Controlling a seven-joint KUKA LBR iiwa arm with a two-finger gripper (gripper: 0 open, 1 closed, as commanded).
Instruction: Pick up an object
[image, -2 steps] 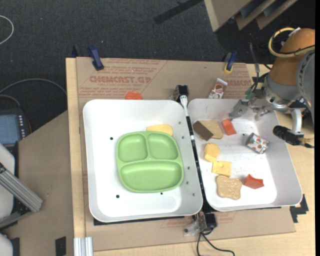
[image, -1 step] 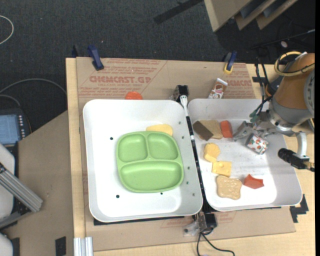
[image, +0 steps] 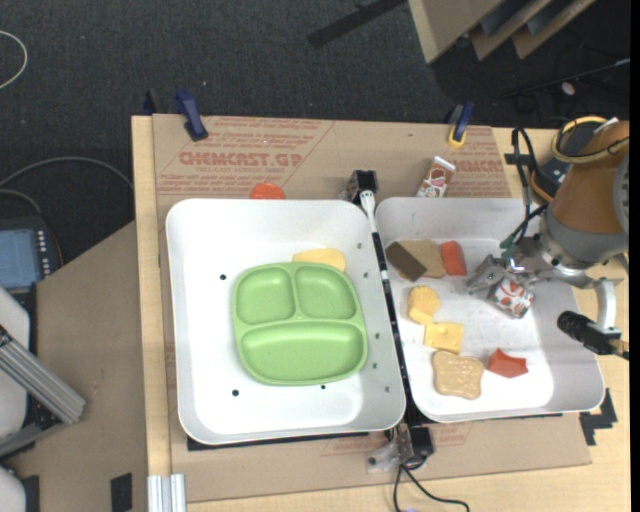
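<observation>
My gripper (image: 503, 276) hangs low over the right bin (image: 570, 395), in its upper right part. Directly below and touching or nearly touching it lies a small red-and-white carton (image: 514, 298), tipped on its side. Whether the carton is gripped is not visible. To the left lie a brown piece (image: 413, 259) and an orange-red block (image: 453, 257). Nearer the front are a yellow lump (image: 424, 302), a yellow square slice (image: 446, 335), a tan toast-like piece (image: 458, 375) and a red wedge (image: 507, 363).
The left bin (image: 200, 250) holds a green divided plate (image: 298, 322) with a pale yellow piece (image: 320, 259) behind it. A small carton (image: 436, 178) and an orange disc (image: 266, 191) lie on the board behind the bins. Blue clamps (image: 190, 113) hold the board's far edge.
</observation>
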